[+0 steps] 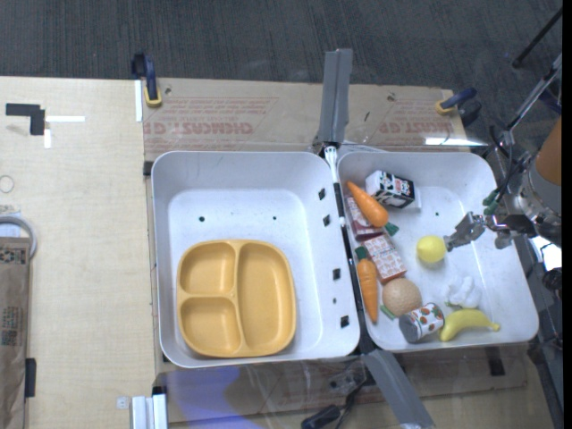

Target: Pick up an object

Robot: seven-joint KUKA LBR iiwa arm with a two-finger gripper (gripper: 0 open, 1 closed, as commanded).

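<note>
**Toy food waits in the right bin**

Yellow banana (468, 323) lies at the near edge of the right bin (514, 266), beside a small can (421, 322) and a round brown ball (400, 296). Two carrots (367, 288) lie along the bin's left wall, with a little red box (385, 259) between them. A black and white carton (392, 189) sits near the far edge. A yellow lemon (431, 249) rests in the middle. The jaws (464, 231) hang just beside the lemon, a little open, holding nothing. The left bin (223, 186) has an orange tray (237, 298) with three parts near its near edge.
</note>
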